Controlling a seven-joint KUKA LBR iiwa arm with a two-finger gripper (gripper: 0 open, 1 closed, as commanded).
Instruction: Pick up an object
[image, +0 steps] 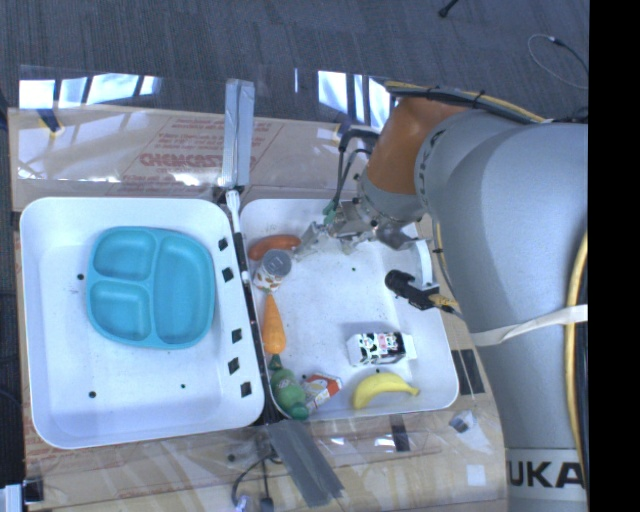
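I note the banana (384, 388) nearest the camera, lying at the front edge of the right bin (340, 300); I take it as my reference. Just behind it, a little apart, rests a small black-and-white carton (379, 347). To the banana's left lie a red-and-white packet (322, 386) and, beyond that, a green item (288, 393) in the bin's front left corner. Behind the green item an orange carrot (272, 324) lies along the left wall, with a round grey-lidded can (272, 266) and a reddish sausage (274, 243) further back. The gripper (322, 230) sits at the far end of the bin from the banana, low, just beside the sausage; I cannot tell its finger state, and I see nothing held. The left bin (60, 390), well left of the banana, carries a blue divided plate (152, 285).
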